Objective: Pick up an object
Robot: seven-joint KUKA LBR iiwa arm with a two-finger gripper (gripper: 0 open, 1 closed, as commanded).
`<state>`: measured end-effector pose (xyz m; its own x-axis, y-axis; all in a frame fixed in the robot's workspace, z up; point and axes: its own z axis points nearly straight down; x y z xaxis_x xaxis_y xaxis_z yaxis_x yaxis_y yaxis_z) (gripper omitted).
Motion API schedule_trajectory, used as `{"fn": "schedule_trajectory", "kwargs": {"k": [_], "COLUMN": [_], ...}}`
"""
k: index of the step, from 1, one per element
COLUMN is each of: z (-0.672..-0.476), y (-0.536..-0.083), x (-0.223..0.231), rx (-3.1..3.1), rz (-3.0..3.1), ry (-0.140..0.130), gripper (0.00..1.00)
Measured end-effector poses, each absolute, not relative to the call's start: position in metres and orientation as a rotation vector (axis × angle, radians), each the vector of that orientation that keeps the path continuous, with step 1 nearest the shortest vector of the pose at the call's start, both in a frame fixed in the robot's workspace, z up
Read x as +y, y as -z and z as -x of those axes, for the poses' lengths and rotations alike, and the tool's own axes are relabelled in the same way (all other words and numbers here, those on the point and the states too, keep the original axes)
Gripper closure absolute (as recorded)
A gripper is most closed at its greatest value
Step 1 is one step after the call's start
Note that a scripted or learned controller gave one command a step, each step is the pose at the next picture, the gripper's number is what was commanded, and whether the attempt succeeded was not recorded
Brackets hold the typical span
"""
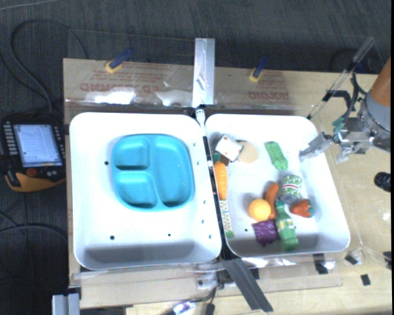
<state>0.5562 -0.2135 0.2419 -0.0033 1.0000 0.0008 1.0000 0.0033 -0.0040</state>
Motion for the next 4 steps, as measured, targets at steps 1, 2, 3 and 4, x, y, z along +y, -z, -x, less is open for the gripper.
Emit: {"fn": "schedule_trajectory", "kwargs": {"k": [1,2,3,4], "z": [-0.555,-0.555,-0.573,-0.58], "y": [-0.167,-0.167,-0.089,-0.089], "x": [-0.184,-0.184,-0.186,-0.191], "rx": [-2.345,-2.345,-2.442,-2.153], "rz": [2.085,2.085,1.991,2.297], "ry": [-0.004,-0.004,0.003,0.012], "gripper": [0.0,0.0,0.0,0.0]}}
